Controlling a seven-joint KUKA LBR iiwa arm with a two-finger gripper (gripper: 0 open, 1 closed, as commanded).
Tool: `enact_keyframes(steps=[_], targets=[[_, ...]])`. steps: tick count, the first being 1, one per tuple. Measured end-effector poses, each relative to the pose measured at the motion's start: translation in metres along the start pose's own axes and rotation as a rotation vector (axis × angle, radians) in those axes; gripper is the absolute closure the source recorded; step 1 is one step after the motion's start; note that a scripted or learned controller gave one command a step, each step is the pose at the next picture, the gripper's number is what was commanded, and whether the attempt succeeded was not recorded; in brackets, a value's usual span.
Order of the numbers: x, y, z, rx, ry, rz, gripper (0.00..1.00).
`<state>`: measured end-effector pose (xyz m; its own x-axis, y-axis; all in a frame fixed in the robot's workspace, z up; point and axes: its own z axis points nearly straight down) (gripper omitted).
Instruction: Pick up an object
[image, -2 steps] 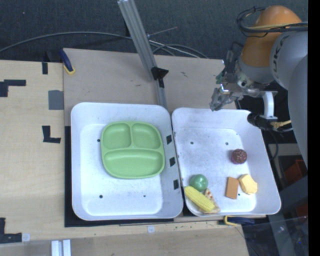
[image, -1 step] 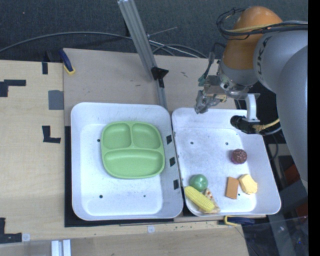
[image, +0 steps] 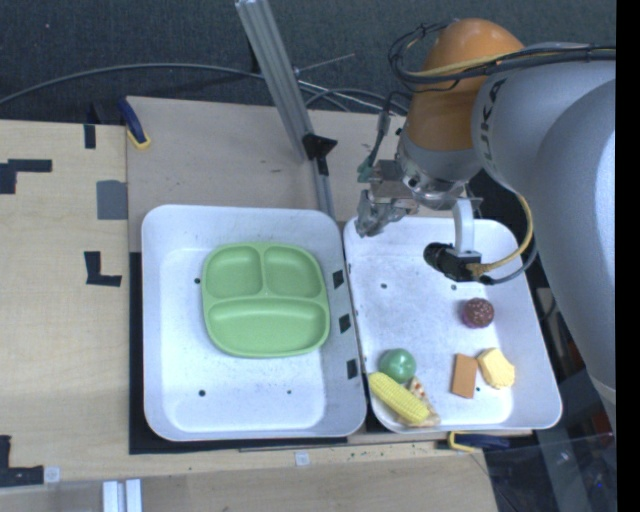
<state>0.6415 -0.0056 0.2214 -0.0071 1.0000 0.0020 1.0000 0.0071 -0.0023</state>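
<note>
Bins on counter: left bin (image: 170, 400) holds a green divided plate (image: 266, 299); right bin (image: 535, 400) holds corn (image: 400, 397), green ball (image: 398, 363), brown ball (image: 478, 313), orange block (image: 464, 376), yellow piece (image: 496, 368). Jaws (image: 368, 222) hover at its far-left corner; open or closed, cannot tell.

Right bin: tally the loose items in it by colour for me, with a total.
Green: 1, a round piece
Yellow: 2, a corn cob and a yellow chunk
Orange: 1, a flat block
Dark red: 1, a round piece
Total: 5, all toward the near end of the right bin.
</note>
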Motion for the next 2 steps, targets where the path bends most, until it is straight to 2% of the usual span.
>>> enact_keyframes(steps=[1, 2], targets=[[0.050, -0.033, -0.001, 0.001, 0.000, 0.001, 1.00], [0.100, -0.048, 0.006, 0.002, -0.001, 0.000, 1.00]])
